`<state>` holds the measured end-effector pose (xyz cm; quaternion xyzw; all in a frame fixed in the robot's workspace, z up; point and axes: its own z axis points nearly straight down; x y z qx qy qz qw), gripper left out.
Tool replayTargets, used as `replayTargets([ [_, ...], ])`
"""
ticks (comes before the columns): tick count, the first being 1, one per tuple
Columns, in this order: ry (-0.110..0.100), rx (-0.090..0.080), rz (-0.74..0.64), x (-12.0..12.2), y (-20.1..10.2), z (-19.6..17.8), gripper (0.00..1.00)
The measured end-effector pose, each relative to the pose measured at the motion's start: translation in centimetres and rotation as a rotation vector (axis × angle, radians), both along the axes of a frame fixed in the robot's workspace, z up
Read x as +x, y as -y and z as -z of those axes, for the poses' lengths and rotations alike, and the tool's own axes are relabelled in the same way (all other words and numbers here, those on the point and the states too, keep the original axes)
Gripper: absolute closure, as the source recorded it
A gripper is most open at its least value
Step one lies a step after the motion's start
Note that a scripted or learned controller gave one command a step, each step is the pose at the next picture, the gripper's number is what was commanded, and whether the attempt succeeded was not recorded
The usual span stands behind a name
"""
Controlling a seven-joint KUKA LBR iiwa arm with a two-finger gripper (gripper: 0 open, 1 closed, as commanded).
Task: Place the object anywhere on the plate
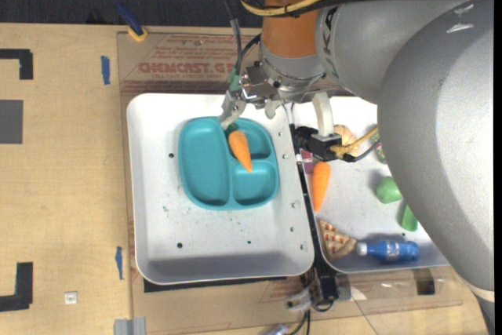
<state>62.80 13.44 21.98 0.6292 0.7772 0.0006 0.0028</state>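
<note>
A teal divided plate [205, 169] lies in the left white bin [157, 247]. An orange carrot [240, 150] rests on the plate's right side, across the ridge between its compartments, with the thick end toward the back. My gripper [232, 112] hangs just above and behind the carrot's thick end, at the plate's back right rim. Whether it touches the carrot is unclear from this angle. The big grey arm with the orange band reaches in from the right and covers much of the right bin.
The right bin [353, 267] holds a second carrot [320, 183], two green pieces [387, 190], a waffle-like piece [333, 239], a blue bottle [392, 249] and a tan item [354, 142]. The divider between the bins runs just right of the plate.
</note>
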Motion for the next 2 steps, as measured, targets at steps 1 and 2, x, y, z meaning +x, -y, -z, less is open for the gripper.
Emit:
replayTargets([
  [1,0.0,0.0,0.0,0.0,0.0,0.0,0.0],
  [2,0.0,0.0,0.0,0.0,0.0,0.0,0.0],
])
